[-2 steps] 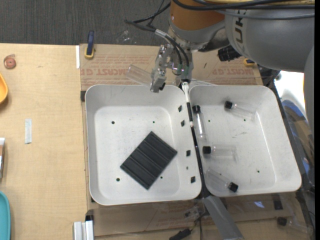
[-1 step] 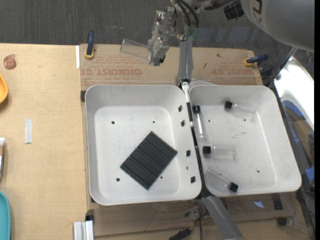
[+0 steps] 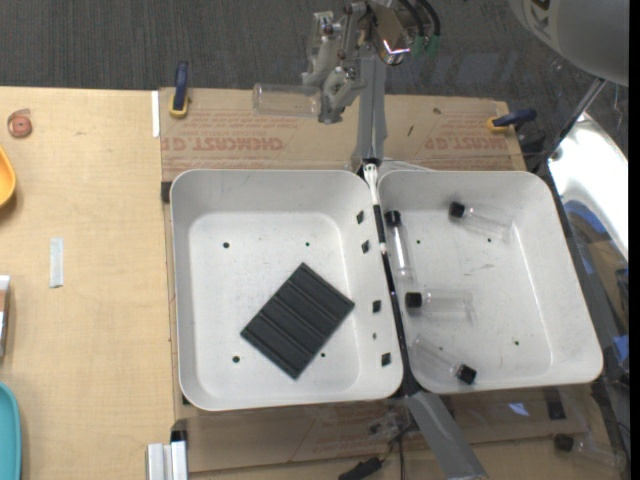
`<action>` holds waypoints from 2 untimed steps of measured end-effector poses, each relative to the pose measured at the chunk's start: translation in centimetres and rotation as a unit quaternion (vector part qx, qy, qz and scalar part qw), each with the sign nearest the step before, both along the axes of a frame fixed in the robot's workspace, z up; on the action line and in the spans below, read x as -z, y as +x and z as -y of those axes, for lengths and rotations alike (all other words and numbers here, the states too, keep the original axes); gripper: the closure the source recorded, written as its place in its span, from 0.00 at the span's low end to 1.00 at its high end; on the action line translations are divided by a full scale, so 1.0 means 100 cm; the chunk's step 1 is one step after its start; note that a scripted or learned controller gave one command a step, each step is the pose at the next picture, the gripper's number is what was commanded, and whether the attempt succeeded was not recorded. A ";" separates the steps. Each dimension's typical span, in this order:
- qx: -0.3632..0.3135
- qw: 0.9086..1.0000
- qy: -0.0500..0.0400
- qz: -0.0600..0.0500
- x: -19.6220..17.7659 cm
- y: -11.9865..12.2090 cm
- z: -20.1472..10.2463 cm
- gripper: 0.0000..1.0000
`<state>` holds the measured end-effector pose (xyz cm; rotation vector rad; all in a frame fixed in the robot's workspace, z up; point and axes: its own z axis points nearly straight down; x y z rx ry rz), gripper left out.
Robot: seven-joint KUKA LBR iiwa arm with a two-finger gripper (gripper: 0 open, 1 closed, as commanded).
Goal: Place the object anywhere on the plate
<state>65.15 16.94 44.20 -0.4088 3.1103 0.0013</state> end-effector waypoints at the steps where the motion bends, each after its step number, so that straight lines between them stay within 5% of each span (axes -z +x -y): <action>1: -0.207 0.978 0.000 0.000 0.000 0.009 -0.039 1.00; 2: -0.397 0.918 0.000 -0.001 0.063 0.009 -0.051 1.00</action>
